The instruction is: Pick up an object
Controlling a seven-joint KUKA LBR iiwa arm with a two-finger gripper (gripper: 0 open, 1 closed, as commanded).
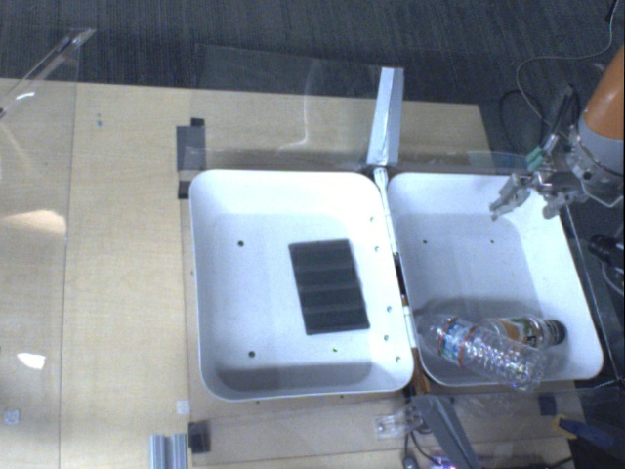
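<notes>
**First speaker:** Clear, crinkled plastic is seen in the right-hand shallow white bin (488, 262): one transparent plastic bottle (496, 345) is laid on its side against the near wall. How is it pointed?

**Second speaker:** Its long axis is run roughly left to right across the bin, tilted only slightly. The dark cap end is turned toward the right, close to the bin's right wall, and the wider base is turned toward the left, near the divider between the bins. A brownish label or band is made out just behind the cap.

**First speaker:** And what is counted elsewhere?

**Second speaker:** Two bins are set side by side on the pale wooden bench (107, 262). In the left-hand shallow white bin (225, 262) one flat, dark grey ribbed rectangular block (328, 286) is placed near the middle, its long axis run from far to near with a slight lean. One bottle and one block are counted, one in each bin.

**First speaker:** How is the gripper described?

**Second speaker:** The two-finger gripper (533, 195) is seen over the far right corner of the right-hand bin, at the end of the grey arm with the orange band (604, 115). The fingers are spread apart, one tip angled down toward the left and the other hung lower to its right, and nothing is gripped between them. It is kept well apart from the bottle, which is left at the opposite, near side of the same bin. Whether a fingertip is touching the bin floor cannot be told.
</notes>
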